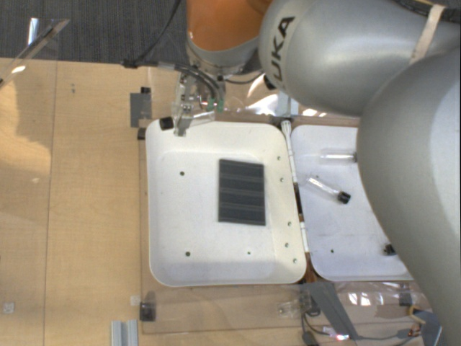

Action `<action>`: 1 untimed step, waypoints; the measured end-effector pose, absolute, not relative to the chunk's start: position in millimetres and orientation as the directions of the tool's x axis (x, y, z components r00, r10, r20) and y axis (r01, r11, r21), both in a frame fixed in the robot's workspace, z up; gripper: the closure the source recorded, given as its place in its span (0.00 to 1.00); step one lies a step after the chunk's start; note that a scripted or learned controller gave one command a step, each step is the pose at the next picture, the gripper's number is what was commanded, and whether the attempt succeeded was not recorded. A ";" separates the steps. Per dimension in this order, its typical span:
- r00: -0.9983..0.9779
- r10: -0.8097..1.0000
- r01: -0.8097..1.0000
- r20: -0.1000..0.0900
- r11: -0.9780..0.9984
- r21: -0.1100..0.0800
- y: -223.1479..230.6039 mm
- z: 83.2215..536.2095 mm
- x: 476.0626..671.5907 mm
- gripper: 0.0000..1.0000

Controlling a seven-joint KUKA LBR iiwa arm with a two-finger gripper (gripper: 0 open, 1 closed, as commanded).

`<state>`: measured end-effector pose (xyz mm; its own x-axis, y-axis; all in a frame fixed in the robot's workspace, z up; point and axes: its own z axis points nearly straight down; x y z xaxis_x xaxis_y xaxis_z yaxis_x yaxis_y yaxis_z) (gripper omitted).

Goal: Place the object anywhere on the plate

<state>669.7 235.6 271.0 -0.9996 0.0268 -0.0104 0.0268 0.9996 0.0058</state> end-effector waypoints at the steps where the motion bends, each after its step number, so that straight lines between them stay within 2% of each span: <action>1: -0.926 0.378 0.378 -0.005 0.926 0.006 234.3 247.0 667.2 1.00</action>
